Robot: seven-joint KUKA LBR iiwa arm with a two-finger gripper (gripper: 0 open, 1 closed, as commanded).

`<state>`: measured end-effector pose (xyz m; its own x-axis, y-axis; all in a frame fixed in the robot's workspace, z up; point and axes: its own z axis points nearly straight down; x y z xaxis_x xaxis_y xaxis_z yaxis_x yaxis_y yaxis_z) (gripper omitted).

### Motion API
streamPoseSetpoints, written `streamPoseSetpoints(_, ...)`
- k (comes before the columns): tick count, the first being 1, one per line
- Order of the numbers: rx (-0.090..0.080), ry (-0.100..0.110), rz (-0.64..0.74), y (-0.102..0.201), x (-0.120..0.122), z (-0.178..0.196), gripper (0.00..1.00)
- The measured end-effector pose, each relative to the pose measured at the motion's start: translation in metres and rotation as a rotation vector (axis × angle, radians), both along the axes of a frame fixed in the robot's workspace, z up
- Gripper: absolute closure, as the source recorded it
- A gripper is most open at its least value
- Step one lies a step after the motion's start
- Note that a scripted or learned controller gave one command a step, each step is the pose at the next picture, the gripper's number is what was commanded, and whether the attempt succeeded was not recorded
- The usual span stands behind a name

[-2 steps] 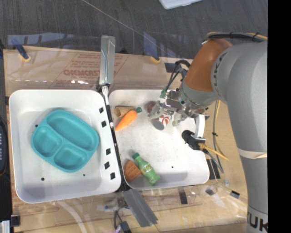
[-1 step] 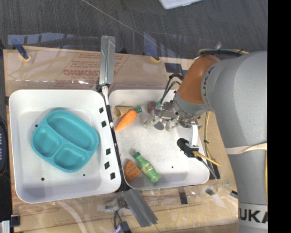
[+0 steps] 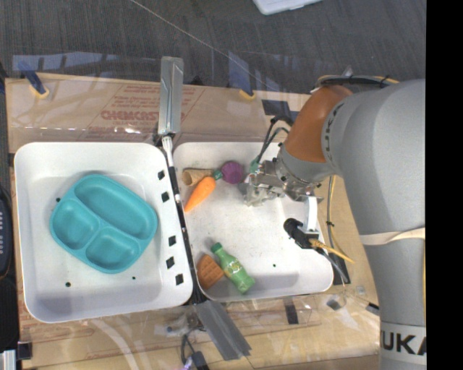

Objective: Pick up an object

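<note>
The gripper (image 3: 255, 194) is hanging low inside the right bin (image 3: 289, 271), just beside the purple ball (image 3: 232, 172); whether it is clenched or released, I cannot tell. Past the ball, the carrot (image 3: 200, 192) is lying.

A dark grey ribbed floor (image 3: 108, 29) is seen across the 12 o'clock edge, crossed by a thin pale line. A white sheet or cloth (image 3: 286, 4) lies at about 1 o'clock, cut off by the edge. The bench (image 3: 94, 108) is covered with brown cardboard printed in faded red lettering, under clear plastic sheeting that catches glare. Blue tape (image 3: 32, 79) is stuck at 10 o'clock. A grey metal bar (image 3: 171, 94) stands toward 12 o'clock. Lighting is even and diffuse.
</note>
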<state>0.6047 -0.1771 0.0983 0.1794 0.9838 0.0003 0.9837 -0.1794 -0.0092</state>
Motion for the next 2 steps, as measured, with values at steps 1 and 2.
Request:
streamPoseSetpoints(1,0.006,0.055,-0.287,-0.01,0.04,-0.012,1.0)
streamPoseSetpoints(2,-0.004,-0.004,-0.58,0.121,0.053,0.092,1.0)
